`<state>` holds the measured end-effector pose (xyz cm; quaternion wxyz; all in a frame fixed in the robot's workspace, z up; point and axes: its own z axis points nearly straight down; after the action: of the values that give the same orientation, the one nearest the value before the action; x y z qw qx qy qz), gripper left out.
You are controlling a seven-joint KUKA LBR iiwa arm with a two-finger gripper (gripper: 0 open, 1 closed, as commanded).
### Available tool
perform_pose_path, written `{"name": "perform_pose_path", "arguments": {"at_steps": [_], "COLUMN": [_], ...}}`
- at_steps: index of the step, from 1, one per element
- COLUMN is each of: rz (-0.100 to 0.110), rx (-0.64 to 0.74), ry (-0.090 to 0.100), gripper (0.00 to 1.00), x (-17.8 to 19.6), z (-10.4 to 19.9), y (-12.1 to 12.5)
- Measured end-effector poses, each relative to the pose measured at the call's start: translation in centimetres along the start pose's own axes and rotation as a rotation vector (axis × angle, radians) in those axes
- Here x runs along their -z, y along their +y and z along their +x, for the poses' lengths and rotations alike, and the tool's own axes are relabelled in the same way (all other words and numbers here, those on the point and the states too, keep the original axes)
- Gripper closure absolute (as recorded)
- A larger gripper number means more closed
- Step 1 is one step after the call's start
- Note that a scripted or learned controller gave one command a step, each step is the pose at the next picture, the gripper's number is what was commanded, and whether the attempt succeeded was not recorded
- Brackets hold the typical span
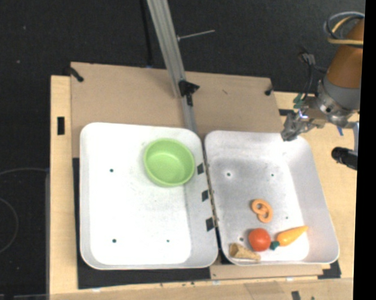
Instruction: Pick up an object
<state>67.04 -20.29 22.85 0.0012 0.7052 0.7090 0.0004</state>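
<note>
Fingers (290, 133) hang over the far right corner of the right bin (238, 148); whether spread or pressed together I cannot tell; tomato (259, 239), carrot (291, 235), pretzel (261, 209) and cracker (243, 252) lie well below them, toward the near edge; best to choose one standing apart, the pretzel, and descend squarely over it.

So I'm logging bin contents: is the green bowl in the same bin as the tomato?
No, the green bowl sits in the left bin, while the tomato lies in the right bin.
</note>
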Motion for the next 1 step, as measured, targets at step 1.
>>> {"name": "perform_pose_path", "arguments": {"at_steps": [1], "rz": [0.001], "rx": [0.000], "ry": [0.001], "gripper": [1.00], "x": [1.14], "z": [4.29], "y": [-1.57]}}
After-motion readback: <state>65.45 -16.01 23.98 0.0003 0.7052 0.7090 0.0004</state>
